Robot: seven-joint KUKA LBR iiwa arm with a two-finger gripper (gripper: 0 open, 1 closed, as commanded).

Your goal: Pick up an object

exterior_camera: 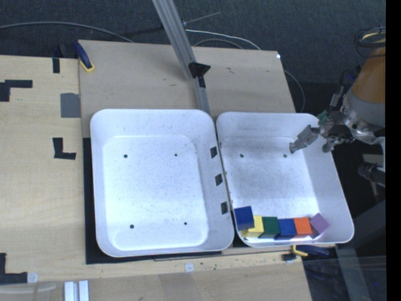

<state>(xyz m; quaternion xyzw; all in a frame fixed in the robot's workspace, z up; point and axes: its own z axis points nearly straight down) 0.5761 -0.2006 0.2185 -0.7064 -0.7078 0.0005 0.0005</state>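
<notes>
Two shallow white bins sit side by side on a wooden bench (150, 74). The left bin (103, 124) has four small dark dots on its floor. The right bin (329, 180) holds a row of blocks along its near wall: a blue block (243, 216) stacked partly on a yellow block (253, 229), then a green block (270, 225), a second blue block (287, 227), an orange block (302, 225) and a purple block (319, 222), each touching the next.

The arm (369, 89) enters from the right, its orange band above the wrist. The gripper (311, 138) hangs over the right bin's far right part, well apart from the blocks. Its two fingers (299, 142) stand spread apart, with nothing between them.

A metal rail (172, 24) slants down from the top edge toward the gap between the bins.
</notes>
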